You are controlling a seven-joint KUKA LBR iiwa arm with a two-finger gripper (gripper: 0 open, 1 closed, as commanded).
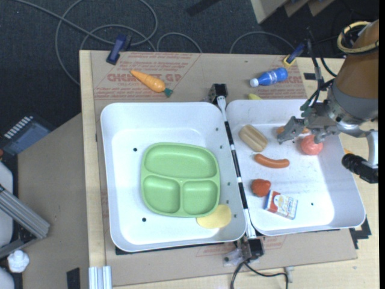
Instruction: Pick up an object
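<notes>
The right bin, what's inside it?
In the right bin: a bun, a sausage, a tomato, a small carton and a pinkish thing, partly covered by the gripper.

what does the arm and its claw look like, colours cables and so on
The arm is a thick rounded grey body with an orange band above the wrist, topped by a pale yellowish ring near the frame's upper right. Thin dark cables run along its left side. The claw is a small grey metal assembly with slim fingers. A black cylindrical part sticks out lower right.
</notes>
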